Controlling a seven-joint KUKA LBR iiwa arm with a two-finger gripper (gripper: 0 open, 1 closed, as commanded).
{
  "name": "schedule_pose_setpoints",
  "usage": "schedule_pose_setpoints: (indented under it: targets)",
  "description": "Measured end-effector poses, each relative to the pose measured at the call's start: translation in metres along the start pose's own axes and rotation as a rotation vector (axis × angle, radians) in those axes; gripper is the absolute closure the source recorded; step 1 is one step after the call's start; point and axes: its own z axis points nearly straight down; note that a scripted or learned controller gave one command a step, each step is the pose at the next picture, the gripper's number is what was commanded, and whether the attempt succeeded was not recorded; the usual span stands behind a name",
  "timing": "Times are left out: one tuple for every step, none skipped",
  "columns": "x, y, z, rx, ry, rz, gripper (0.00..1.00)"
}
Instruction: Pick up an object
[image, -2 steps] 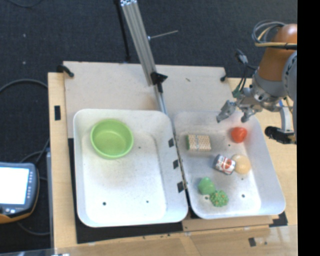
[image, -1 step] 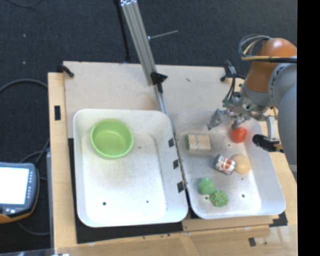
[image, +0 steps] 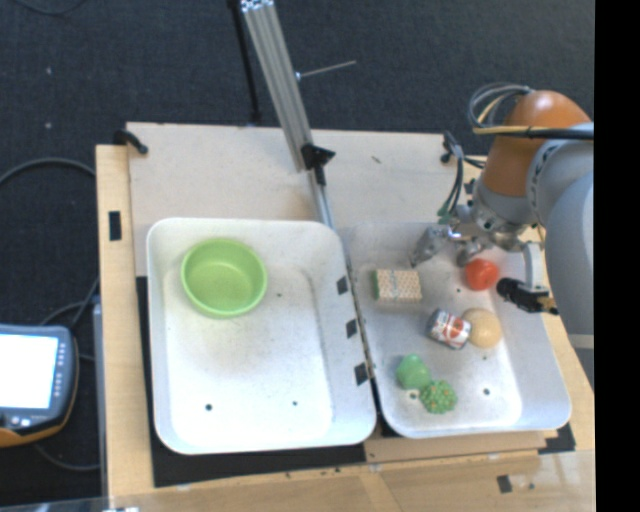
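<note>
The right bin holds several objects. A tan and green sponge block lies near its left wall. A red ball sits toward the back right. A small red and white can lies on its side against a beige ball. A green lump and a knobbly green ball rest near the front. My gripper hangs low over the back of this bin, just left of the red ball and behind the sponge block. I see nothing held in it.
A green bowl sits in the back left of the left bin. A slanted metal pole rises behind the bins, ending near where they meet. A tablet lies off the bench at left.
</note>
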Motion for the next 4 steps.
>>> schedule_pose_setpoints:
  targets:
    - [-0.002,0.002,-0.014,-0.006,-0.005,-0.004,1.00]
    - [-0.002,0.002,-0.080,-0.011,0.001,0.000,1.00]
    - [-0.004,0.004,-0.134,-0.010,0.001,-0.001,1.00]
    - [0.038,-0.030,-0.140,-0.003,0.002,0.001,1.00]
